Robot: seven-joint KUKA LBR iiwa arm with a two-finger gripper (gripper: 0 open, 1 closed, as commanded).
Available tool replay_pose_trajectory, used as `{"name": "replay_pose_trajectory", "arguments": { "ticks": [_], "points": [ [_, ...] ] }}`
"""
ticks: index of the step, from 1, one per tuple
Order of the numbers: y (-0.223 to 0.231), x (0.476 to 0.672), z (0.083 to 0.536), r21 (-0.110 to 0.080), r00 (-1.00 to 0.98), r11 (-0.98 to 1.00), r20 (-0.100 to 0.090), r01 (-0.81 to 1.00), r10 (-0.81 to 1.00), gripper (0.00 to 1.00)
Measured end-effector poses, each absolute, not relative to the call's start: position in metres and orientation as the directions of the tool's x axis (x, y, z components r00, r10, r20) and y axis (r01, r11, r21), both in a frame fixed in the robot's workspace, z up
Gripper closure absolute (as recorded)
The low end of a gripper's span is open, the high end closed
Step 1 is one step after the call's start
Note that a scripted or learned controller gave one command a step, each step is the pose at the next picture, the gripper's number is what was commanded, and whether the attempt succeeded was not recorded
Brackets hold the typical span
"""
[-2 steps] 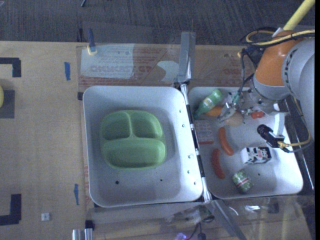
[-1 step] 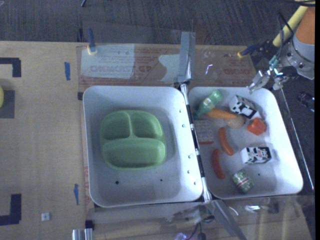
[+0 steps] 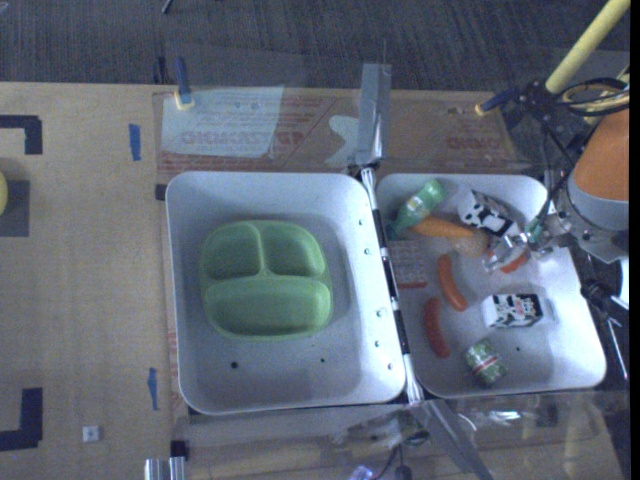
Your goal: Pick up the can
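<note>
A dark carpeted floor runs behind a pale wooden bench (image 3: 80, 298) marked with blue tape, and two shallow white bins sit side by side on it. The left bin (image 3: 190, 368) holds a green divided plate (image 3: 266, 278), lying flat near its middle and apart from every wall.

The right bin (image 3: 570, 368) is crowded. Along its far side lie a green bottle (image 3: 418, 204) and an orange carrot (image 3: 447, 230), close together. Two red sausages come next, one (image 3: 452, 282) just above the other (image 3: 435, 327). The can (image 3: 485, 362), small with a green label, lies on its side near the bin's front wall, to the right of the lower sausage and well apart from the gripper. Two black-and-white cartons sit further right, one (image 3: 481, 213) at the far side and one (image 3: 517, 309) mid-bin, just above and to the right of the can.

The gripper (image 3: 512, 251) hangs over the far half of the right bin, near the upper carton and a small red-orange piece; whether it is released or clenched cannot be told at this angle.

The arm seems to be at the approach stage, with the can not yet reached. To do it well, the gripper probably ought to travel toward the front wall, clear of the mid-bin carton, and descend with its opening across the can's narrow width so the round body does not roll away. The near wall leaves little margin, so a centred, vertical descent looks safest.
</note>
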State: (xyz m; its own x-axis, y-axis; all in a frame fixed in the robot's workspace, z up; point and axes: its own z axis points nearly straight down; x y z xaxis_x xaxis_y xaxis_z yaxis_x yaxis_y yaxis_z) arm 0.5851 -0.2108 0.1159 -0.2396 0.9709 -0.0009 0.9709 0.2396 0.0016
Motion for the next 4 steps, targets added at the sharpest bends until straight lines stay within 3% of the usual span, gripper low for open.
{"name": "replay_pose_trajectory", "arguments": {
  "ticks": [1, 2, 3, 4],
  "points": [
    [-0.175, 0.647, 0.101, 0.001, -0.329, 0.329, -0.001, 0.944, 0.944, 0.0],
    [-0.213, 0.666, 0.091, -0.016, -0.237, 0.237, 0.022, 0.971, 0.971, 0.0],
    [-0.214, 0.536, 0.088, 0.002, -0.13, 0.13, 0.014, 0.992, 0.991, 0.0],
    [-0.161, 0.483, 0.087, 0.009, -0.179, 0.179, -0.002, 0.984, 0.984, 0.0]
  ]
}}
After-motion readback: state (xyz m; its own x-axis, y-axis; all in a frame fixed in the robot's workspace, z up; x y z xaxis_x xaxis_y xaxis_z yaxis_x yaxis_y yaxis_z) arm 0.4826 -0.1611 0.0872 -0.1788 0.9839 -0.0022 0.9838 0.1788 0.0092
